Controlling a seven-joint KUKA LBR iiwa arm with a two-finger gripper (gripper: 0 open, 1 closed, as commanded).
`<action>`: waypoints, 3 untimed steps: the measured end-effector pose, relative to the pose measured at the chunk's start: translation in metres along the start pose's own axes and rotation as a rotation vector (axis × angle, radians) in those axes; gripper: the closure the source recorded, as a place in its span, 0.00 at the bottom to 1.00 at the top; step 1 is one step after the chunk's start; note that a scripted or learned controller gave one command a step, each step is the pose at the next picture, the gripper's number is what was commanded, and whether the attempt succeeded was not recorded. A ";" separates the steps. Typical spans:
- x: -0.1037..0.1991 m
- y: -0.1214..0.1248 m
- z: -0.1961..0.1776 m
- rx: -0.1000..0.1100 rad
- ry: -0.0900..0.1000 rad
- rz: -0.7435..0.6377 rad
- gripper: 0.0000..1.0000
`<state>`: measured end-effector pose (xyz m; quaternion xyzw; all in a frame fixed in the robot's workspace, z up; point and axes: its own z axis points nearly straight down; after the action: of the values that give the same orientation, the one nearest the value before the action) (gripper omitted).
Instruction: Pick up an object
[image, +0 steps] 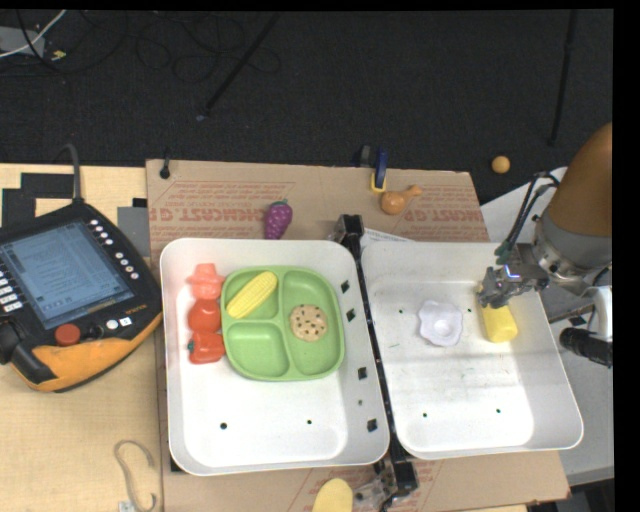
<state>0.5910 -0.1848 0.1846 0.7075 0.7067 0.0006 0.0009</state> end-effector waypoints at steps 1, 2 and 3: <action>-0.002 0.001 -0.046 -0.001 0.000 -0.001 1.00; 0.050 -0.018 -0.047 0.006 0.003 -0.004 1.00; 0.086 -0.050 -0.051 0.007 0.003 -0.002 1.00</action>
<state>0.5413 -0.0992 0.2359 0.7067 0.7075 -0.0007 -0.0024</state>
